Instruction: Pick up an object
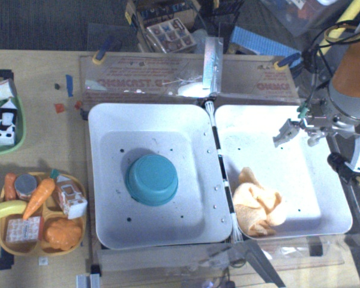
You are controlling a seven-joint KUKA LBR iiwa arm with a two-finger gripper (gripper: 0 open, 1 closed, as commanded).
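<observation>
**Observer:** Start at the tool. What do you have?

**Arm:** My gripper (pixel 299 132) hangs over the upper right part of the right bin (pixel 252 122), reaching in from the right. Whether it is parted or closed I cannot tell at this slant. Nothing visible in it.

**Observer:** Nearest candidate?

**Arm:** The crumpled tan cloth (pixel 258 204). It lies in the same bin, bunched in the near left corner, against the wall by the divider. From my gripper it sits down the view and to the left, well apart, with bare white floor between us.

**Observer:** Orientation?

**Arm:** Lumpy, no clean axis. The bundle runs roughly from upper left to lower right, with a fold peaking toward the right side. No distinct front or point.

**Observer:** Anything else?

**Arm:** A teal bowl (pixel 152 179), upside down, near the middle of the left bin (pixel 108 125). Round, so no axis to match. It is farther off, across the divider.

**Observer:** Judgement?

**Arm:** The cloth is the closer reach. The move would turn on travelling toward the near left corner, then descending on the raised fold; the bin walls crowd that corner, so a grasp set toward the bundle's right side looks safer.
</observation>
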